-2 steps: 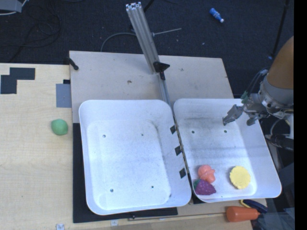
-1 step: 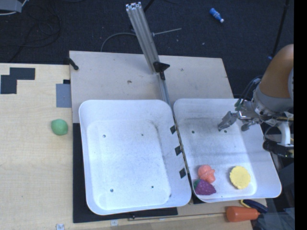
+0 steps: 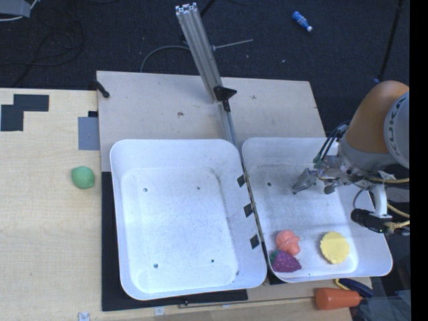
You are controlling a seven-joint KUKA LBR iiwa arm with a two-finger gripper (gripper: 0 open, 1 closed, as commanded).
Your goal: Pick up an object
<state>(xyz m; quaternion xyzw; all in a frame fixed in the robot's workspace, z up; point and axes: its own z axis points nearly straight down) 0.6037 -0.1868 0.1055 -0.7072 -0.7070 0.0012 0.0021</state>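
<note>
my claw (image 3: 309, 181) hangs over the middle of the right bin (image 3: 267, 154), fingers spread, nothing between them. the pickable stuff sits low in that bin, lower right of the frame: orange piece (image 3: 287, 240) touching a purple one (image 3: 286, 262), yellow piece (image 3: 334, 247) near them to the right. left bin (image 3: 124, 154) sits beside it (green ball (image 3: 83, 177) far left on the bench).

Three small toys lie at the near end of the right bin (image 3: 374, 263): an orange-pink lump (image 3: 287, 241) touching a purple grape bunch (image 3: 287, 262), and a yellow round piece (image 3: 334, 247) apart.
</note>
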